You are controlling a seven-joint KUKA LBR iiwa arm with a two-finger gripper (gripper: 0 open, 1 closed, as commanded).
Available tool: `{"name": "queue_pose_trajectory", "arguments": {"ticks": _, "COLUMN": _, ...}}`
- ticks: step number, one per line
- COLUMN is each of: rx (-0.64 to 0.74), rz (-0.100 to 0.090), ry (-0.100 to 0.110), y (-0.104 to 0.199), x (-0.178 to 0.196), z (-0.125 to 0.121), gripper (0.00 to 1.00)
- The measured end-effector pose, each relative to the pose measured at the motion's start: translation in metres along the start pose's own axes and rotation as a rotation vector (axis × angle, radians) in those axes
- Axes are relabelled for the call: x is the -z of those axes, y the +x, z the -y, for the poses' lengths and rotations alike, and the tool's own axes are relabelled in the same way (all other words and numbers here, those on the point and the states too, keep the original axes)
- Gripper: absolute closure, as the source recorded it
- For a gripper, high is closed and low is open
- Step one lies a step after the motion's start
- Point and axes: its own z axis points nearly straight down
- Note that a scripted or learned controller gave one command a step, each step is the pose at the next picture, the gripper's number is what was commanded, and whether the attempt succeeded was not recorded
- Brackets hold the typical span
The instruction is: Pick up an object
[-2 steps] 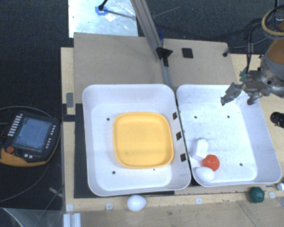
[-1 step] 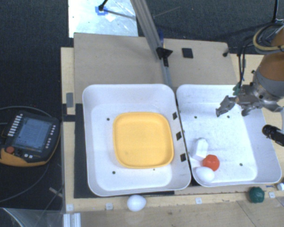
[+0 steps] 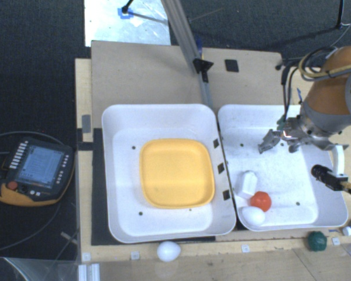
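While the grey two-finger gripper (image 3: pixel 279 142) hangs over the right shallow white bin (image 3: pixel 333 215), jaws spread wide and holding nothing, the small round red-orange ball (image 3: pixel 260 201) lies near its front-left corner.

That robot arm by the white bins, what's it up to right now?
The gripper hangs over the right bin, near its back, with nothing between its fingers. A red ball, a white egg and a small white block lie at that bin's front. A yellow plate sits in the left bin.
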Motion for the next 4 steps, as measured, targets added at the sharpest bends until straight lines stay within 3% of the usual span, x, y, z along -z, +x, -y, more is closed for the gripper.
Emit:
{"name": "queue_pose_trajectory", "arguments": {"ticks": 1, "rx": 0.0, "rz": 0.0, "ry": -0.002, "y": 0.003, "x": -0.042, "z": 0.003, "gripper": 0.0}}
{"name": "queue_pose_trajectory", "arguments": {"ticks": 2, "rx": 0.0, "rz": 0.001, "ry": -0.006, "y": 0.002, "x": -0.03, "z": 0.002, "gripper": 1.0}}
{"name": "queue_pose_trajectory", "arguments": {"ticks": 4, "rx": 0.0, "rz": 0.001, "ry": -0.009, "y": -0.007, "x": 0.057, "z": 0.001, "gripper": 1.0}}
